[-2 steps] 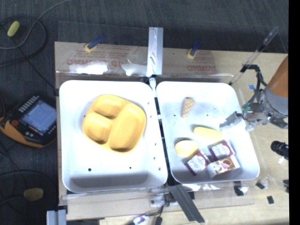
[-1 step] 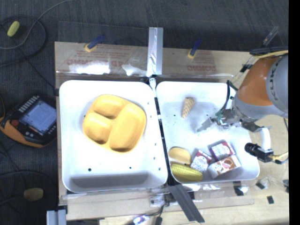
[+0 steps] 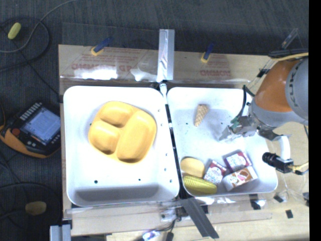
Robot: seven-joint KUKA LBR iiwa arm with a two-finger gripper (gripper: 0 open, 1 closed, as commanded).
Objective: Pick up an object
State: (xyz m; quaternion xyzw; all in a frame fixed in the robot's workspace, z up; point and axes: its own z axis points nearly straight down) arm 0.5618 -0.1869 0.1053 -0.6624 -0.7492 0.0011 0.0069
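Observation:
My gripper [image 3: 231, 130] hangs low over the middle of the right bin [image 3: 220, 100], on the grey arm with the orange band [image 3: 275, 92] coming in from the right. It is above bare bin floor, apart from the objects. A tan cone [image 3: 201, 114] lies to its left. Along the bin's front lie a yellow rounded piece [image 3: 192, 165], a corn cob [image 3: 200, 186] and three small cartons [image 3: 214, 173] [image 3: 235, 160] [image 3: 239, 178]. A large yellow lumpy object [image 3: 122, 131] sits in the left bin [image 3: 75, 174].
A divider wall [image 3: 170, 134] separates the two bins. A handheld control pendant [image 3: 37, 129] and cables lie on the floor to the left. Blue and yellow clamps [image 3: 102, 45] [image 3: 206, 54] hold the board behind the bins.

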